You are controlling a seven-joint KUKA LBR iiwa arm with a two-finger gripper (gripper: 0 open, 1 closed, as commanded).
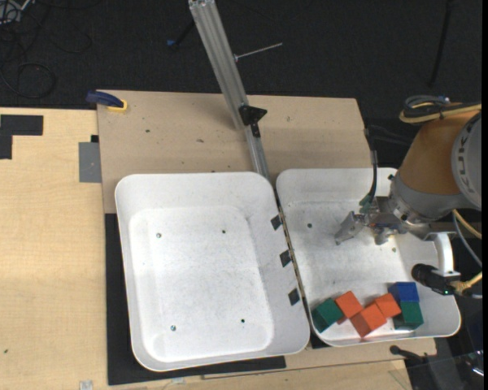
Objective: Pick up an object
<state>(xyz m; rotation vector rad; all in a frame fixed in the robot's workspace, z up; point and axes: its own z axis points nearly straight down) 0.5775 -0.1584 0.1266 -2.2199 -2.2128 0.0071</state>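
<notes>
The blocks lie near, below the jaws.

No text, label, brand, number or sign can be read anywhere in the camera view. The blocks in the right bin show plain coloured faces, and both bins and the bench carry no legible marks.
</notes>
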